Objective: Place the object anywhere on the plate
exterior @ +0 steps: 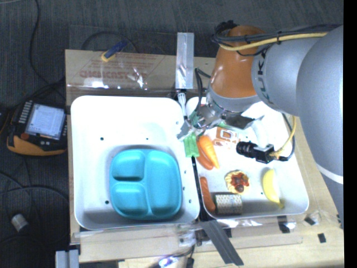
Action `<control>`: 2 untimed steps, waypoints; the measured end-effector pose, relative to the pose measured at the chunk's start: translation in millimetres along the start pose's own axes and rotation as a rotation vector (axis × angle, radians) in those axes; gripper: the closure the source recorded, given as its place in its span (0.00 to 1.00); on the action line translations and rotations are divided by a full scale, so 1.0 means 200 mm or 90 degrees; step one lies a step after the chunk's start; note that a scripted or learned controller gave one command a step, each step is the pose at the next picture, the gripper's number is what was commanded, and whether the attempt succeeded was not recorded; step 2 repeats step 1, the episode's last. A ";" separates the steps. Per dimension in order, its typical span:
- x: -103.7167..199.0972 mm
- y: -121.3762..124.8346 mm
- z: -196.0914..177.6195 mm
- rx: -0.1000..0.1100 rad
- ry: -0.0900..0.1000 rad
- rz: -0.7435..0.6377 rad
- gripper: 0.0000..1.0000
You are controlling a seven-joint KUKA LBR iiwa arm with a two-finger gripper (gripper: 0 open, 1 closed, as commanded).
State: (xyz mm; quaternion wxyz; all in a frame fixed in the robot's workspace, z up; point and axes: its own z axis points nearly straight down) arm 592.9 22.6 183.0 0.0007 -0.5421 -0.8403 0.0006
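The blue plate (146, 183) lies in the left bin (89, 149), toward its near side, its three compartments bare; that is where my load has to end up, and any of them would do. I hang over the wall where the two bins meet, my gripper (191, 128) low at the left edge of the right bin (290, 188). Right under my tips sits a green piece (191, 145), touching the carrot (206, 151) beside it, and this green piece looks like my object. My fingers are too tangled in shadow and metal to read: I cannot tell how far they stand apart, nor whether they pinch the green piece or merely touch it. Further right lie a small pizza slice (237, 180), a grater-like block (228, 204) near the front wall, and a banana (270, 186), all well apart from me.
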 end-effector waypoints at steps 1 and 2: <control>0.45 -0.01 0.00 0.000 0.000 -0.060 1.00; 0.45 -0.01 0.00 0.000 0.000 -0.060 1.00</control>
